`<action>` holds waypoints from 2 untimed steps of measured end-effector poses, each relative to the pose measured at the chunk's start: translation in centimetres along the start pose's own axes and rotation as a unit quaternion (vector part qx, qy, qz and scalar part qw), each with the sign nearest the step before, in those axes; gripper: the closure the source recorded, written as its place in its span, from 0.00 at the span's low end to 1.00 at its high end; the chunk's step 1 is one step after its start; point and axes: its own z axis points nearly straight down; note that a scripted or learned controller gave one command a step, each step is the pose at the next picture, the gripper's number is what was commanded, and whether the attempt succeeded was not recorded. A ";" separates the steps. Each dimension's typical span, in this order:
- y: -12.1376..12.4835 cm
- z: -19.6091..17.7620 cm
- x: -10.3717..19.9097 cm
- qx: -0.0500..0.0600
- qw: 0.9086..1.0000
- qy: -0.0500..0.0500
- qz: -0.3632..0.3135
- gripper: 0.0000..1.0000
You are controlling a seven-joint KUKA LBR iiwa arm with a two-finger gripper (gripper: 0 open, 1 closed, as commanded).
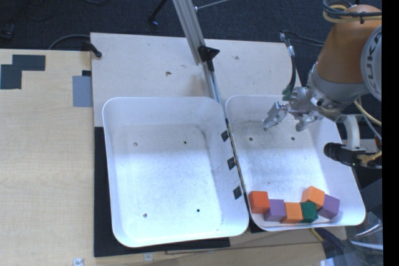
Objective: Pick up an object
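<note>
Several small blocks lie in a cluster at the front of the right bin (293, 162): an orange block (259, 200), a purple block (274, 210), another orange block (293, 212), a green block (309, 211), an orange block (313, 196) behind it and a purple block (330, 205) at the right end. My gripper (288, 119) hangs over the back part of the right bin, well above and behind the blocks. Its two fingers are spread apart, open, with nothing between them.
The left bin (165, 168) stands beside the right one, parted by a divider with black clips (232, 163). A slanted aluminium rail (187, 15) rises behind the bins. A black cable fitting (341, 152) sticks out by the right bin's right rim.
</note>
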 end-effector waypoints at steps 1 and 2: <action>1.7 -2.5 -3.2 -0.002 1.000 -0.001 -0.002 0.00; -2.6 -5.5 -1.6 0.000 1.000 0.001 -0.001 0.00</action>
